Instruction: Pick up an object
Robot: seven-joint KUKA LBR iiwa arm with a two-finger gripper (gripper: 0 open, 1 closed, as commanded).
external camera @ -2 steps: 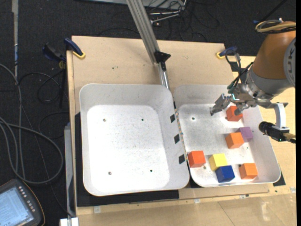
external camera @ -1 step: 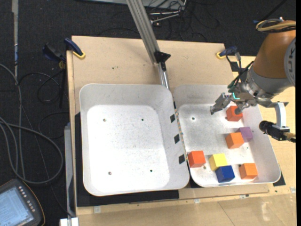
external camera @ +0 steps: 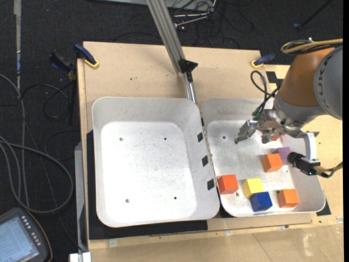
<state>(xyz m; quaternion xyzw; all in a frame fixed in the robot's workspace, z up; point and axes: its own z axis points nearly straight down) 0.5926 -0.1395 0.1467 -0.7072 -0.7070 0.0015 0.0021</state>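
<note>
Gripper (external camera: 246,132) hovers near orange block (external camera: 271,162), apart from it

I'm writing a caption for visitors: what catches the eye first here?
The coloured blocks clustered in the right bin stand out: three orange ones, a yellow block, a blue block and a purple one. Above them hangs the grey and orange arm, its hand over the bin's middle.
</note>
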